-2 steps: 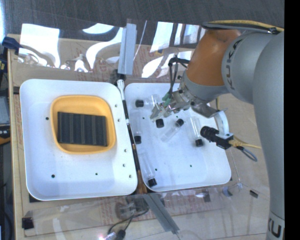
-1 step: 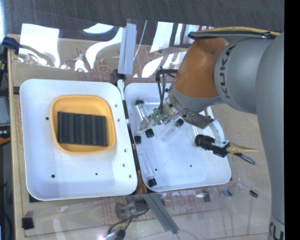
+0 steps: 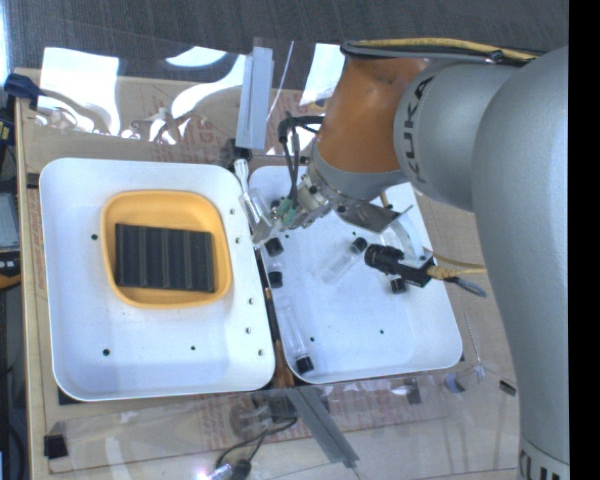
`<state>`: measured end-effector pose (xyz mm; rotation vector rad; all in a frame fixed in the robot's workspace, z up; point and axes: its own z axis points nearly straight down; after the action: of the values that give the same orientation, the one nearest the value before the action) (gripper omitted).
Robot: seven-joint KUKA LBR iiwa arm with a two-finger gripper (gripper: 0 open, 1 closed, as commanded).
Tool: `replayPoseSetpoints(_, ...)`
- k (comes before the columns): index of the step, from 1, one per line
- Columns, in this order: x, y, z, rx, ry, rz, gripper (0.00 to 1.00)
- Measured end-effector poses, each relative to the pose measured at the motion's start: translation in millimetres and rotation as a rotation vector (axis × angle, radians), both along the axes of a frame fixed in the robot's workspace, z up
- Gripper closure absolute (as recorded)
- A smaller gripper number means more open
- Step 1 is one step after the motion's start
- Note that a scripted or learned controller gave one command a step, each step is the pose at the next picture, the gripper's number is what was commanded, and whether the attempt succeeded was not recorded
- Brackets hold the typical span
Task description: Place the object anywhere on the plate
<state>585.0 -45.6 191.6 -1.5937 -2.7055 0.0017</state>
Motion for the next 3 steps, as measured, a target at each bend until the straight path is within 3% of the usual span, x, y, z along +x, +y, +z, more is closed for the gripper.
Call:
replayPoseSetpoints(1, 0, 0, 0, 0.000, 0.000, -0.001, 0.00)
replayPoseSetpoints(2, 16, 53, 1, -0.001, -0.002, 0.028, 0.00)
replayPoseSetpoints(3, 72, 35, 79, 0.000, -0.003, 0.134, 0.00)
